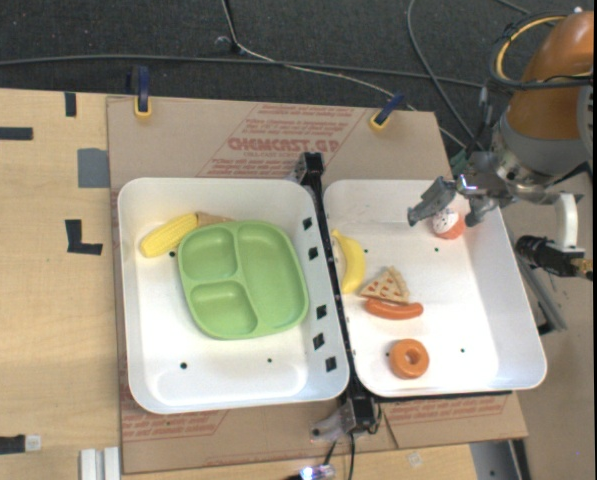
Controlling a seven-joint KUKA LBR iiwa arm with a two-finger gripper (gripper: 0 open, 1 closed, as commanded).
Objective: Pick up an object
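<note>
- Sitting beside the right bin [498, 298], the left bin [138, 298] holds a green tray [243, 278] and a corn cob [168, 235].
- Gripper [456, 208] hangs over the right bin's far side, fingers spread, gripping nothing.
- Red-and-white ball [447, 226] lies just beneath it; banana [353, 261], hot dog [394, 309], doughnut [409, 358] lie nearer.

wooden bench [38, 298], cardboard sheet [278, 138], dark floor [98, 18]

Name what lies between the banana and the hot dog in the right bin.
The camera view shows the waffle slice between the banana and the hot dog, just above the hot dog.
</note>
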